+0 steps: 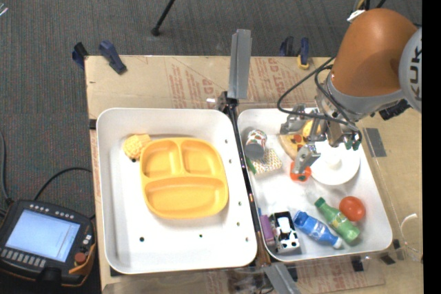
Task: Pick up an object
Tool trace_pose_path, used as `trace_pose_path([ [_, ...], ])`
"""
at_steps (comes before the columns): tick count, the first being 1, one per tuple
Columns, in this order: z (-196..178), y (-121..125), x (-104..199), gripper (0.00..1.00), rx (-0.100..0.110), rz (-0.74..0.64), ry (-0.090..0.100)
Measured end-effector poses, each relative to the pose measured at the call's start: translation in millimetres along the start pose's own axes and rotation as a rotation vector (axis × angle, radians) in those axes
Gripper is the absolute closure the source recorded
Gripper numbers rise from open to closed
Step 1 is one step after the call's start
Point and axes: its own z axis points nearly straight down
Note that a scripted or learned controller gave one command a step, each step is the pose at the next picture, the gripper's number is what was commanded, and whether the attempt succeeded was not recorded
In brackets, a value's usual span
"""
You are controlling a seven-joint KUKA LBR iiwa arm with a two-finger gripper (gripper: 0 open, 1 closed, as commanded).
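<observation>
The tool (308,156) is hovering low over the right bin (383,217), beside a white plate (337,167). Its finger state cannot be determined. No object is visibly being gripped; candidates including a green bottle (337,220) are lying nearby, so the pick is not yet complete.

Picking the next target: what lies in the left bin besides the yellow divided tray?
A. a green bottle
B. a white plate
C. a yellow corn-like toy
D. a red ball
C: a yellow corn-like toy lies at the top left corner of the tray in the left bin.
</observation>
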Motion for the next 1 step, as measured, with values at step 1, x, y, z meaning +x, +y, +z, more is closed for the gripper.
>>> trace_pose_path([
  [1, 119.6, -21.9, 17.3, 0.0, 0.002, 0.004, -0.009],
])
